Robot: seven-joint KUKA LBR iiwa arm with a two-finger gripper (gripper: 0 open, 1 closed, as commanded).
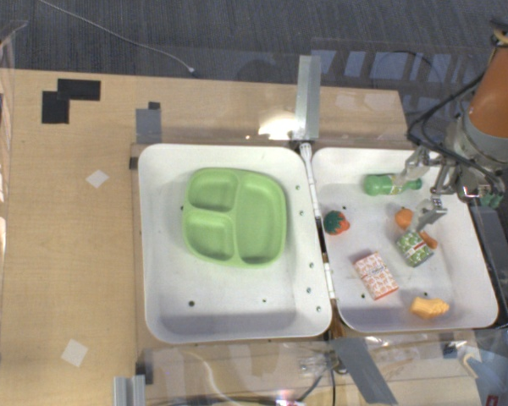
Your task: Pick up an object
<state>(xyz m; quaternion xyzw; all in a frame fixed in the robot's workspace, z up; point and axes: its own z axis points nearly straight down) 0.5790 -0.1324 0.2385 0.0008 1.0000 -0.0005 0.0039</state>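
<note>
Over the right white bin (483, 311), the two-finger gripper (423, 194) hangs with fingers apart, gripping nothing, apparently positioned to descend on the small green-patterned carton (414, 249).

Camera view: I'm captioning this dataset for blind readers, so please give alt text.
A grey robot arm's gripper hangs open over the right white bin, above small toy foods including a green-and-red box. The left white bin holds a green divided plastic plate.
</note>
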